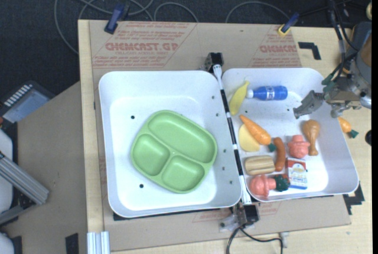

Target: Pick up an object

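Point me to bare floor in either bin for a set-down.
Left bin: bare strip around the green tray, widest toward its far wall. Right bin: open patch between blue bottle, carrot and drumstick, near the hand. Crowded: near-left corner, around the hot dog.

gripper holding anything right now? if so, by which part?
Nothing is held. The grey two-finger gripper hangs over bare floor of the right white bin, apart from the blue plastic bottle and the orange toy drumstick.

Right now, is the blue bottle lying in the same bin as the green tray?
No, the blue bottle lies in the right bin beside the yellow banana, while the green tray sits in the left bin.
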Controlling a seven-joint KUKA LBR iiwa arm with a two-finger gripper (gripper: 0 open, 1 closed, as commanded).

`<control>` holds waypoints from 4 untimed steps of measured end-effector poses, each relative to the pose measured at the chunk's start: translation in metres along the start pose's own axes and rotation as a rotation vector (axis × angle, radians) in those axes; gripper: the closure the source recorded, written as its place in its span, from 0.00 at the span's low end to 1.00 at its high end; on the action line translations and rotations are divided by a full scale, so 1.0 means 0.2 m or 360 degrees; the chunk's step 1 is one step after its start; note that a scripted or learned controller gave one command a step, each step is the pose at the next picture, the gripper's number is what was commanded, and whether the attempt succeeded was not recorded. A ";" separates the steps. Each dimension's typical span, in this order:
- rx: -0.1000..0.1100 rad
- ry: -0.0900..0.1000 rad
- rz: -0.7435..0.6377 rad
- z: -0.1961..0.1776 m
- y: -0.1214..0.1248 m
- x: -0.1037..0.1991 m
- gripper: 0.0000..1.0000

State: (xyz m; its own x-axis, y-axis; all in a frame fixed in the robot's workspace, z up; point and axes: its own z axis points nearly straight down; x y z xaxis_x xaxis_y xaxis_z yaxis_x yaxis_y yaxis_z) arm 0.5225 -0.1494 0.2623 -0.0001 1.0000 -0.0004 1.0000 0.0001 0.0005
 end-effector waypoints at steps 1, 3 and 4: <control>0.0005 0.0001 0.0002 0.57 -0.22 0.00 0.00; -0.0032 -0.0011 0.0004 0.80 -0.19 0.14 1.00; -0.0031 -0.0010 0.0004 0.80 -0.19 0.14 0.00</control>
State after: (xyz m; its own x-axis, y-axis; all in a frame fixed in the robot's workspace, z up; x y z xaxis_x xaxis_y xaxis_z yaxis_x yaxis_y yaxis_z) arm 0.4846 -0.1219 0.1013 0.0023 1.0000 -0.0069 0.9998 -0.0022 0.0201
